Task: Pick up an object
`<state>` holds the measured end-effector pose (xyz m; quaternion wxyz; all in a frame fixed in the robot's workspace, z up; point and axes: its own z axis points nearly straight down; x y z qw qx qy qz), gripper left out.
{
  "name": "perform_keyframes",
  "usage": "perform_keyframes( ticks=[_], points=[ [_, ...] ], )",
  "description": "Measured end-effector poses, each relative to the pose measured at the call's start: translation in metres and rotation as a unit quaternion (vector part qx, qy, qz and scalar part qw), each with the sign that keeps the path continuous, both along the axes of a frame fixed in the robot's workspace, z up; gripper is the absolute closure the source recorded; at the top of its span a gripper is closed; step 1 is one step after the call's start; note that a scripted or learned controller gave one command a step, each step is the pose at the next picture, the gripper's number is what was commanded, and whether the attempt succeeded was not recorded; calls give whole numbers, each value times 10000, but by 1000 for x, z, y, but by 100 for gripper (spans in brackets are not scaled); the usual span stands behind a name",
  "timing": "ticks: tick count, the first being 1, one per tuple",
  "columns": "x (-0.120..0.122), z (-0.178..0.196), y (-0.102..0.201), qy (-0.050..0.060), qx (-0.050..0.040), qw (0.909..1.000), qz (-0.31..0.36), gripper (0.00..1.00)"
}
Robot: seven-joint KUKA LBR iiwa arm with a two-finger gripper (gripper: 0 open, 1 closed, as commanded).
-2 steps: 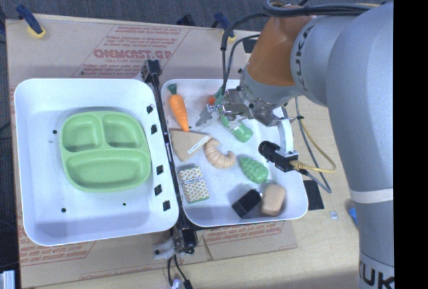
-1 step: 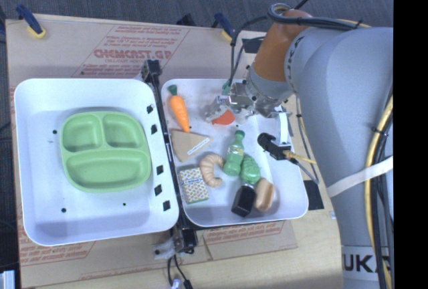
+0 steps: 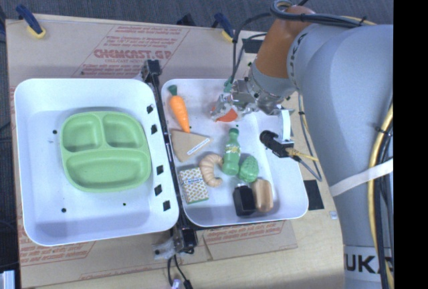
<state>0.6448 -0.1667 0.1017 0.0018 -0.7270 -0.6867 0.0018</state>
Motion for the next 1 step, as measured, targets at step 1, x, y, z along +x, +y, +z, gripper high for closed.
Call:
perform_keyframes(
  ticks=[1],
  points=[
    [-24,98,47,-10,-6,9903,-1391,100]
  ],
)
